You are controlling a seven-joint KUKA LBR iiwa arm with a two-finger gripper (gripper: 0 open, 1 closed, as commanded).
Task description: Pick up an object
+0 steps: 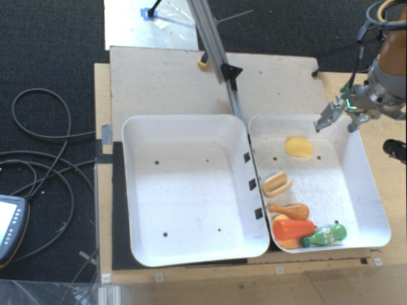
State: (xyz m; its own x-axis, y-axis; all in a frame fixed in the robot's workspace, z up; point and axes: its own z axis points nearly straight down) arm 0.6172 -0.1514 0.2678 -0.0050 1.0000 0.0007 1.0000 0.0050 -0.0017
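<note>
I see the end effector [340, 119] above the right bin's [369, 189] far rim, fingers spread, pinching nothing. The arm is cut off at the frame edge. A yellow object [298, 147] lies near it; the orange piece [287, 241] is half hidden beneath the carrot [294, 228].

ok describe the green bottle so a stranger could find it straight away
Look in the right bin, at its near edge. The green bottle lies on its side there, beside an orange carrot-like toy. It is the bin's one green thing.

Both bins [191, 132] look like smooth white plastic, the bench [159, 75] matt board, the green bottle [325, 235] glossy.
</note>
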